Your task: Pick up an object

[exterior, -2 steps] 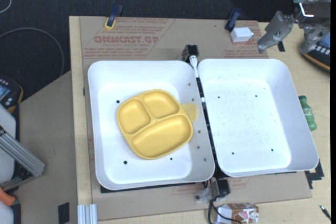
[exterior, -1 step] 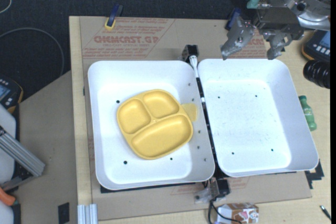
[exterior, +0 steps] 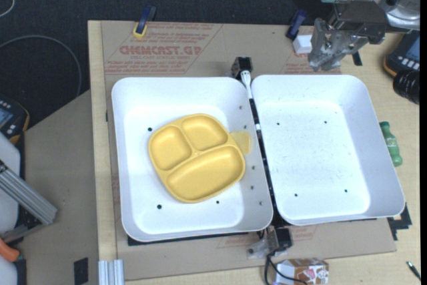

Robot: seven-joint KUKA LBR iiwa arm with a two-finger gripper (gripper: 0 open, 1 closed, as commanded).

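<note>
A yellow divided plate with three compartments lies in the left white bin, a little right of its middle. A small yellow flat piece pokes out from under the plate's right edge. My gripper hangs above the far edge of the right white bin, well away from the plate. Nothing shows between its fingers.
The bins sit side by side on a cardboard sheet. A blue and yellow clamp and a blue clamp hold its far edge. A green object lies beside the right bin's right wall.
</note>
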